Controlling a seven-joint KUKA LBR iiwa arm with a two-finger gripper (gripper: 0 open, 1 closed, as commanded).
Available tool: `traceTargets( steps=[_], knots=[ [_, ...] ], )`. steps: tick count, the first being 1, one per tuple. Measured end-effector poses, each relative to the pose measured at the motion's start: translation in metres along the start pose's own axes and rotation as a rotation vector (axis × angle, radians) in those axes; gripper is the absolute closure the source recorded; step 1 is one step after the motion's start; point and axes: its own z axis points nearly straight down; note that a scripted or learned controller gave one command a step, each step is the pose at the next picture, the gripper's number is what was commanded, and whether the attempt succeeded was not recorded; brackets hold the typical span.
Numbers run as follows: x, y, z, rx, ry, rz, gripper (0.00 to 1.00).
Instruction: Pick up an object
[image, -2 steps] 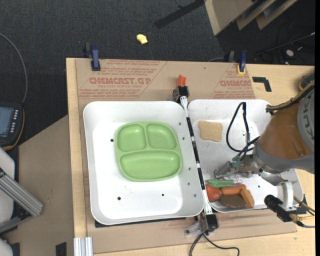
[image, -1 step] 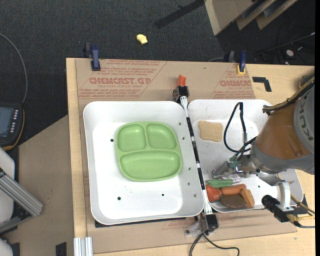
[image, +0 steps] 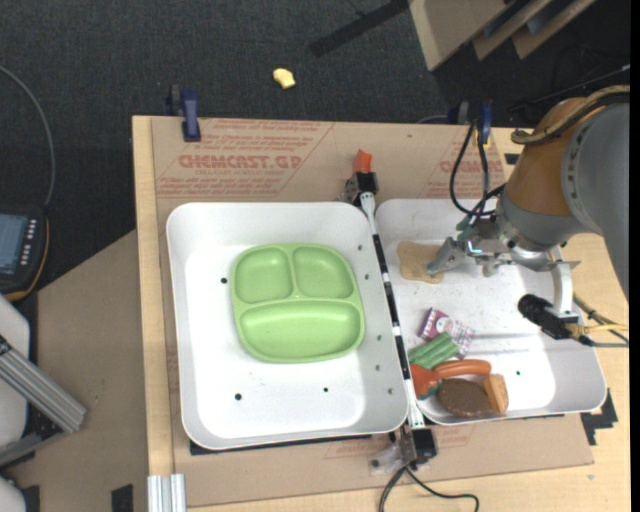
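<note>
Nearest us, at the right bin's (image: 575, 395) front edge, we are listing a cluster: a brown patty-like piece (image: 470, 398), an orange-red sausage shape (image: 462, 369) touching it, and a green vegetable piece (image: 434, 351) just beside. Behind these, a small pink-and-white packet (image: 438, 324) is lying apart on the bin floor. In the left bin (image: 195, 330), a green divided plate (image: 296, 301) is sitting near the middle. Farther back, a tan bread-like piece (image: 414, 259) is resting by the right bin's left wall. The tool (image: 447, 257) is hovering just beside that piece; whether it is wide or narrow we cannot tell. The desk (image: 270, 155) is running behind both bins.
</note>
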Motion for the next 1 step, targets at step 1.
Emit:
traceTargets(
  steps=[1],
  knots=[
    [0.032, -0.028, 0.0227, 0.019, 0.007, 0.003, 0.0]
  ],
)
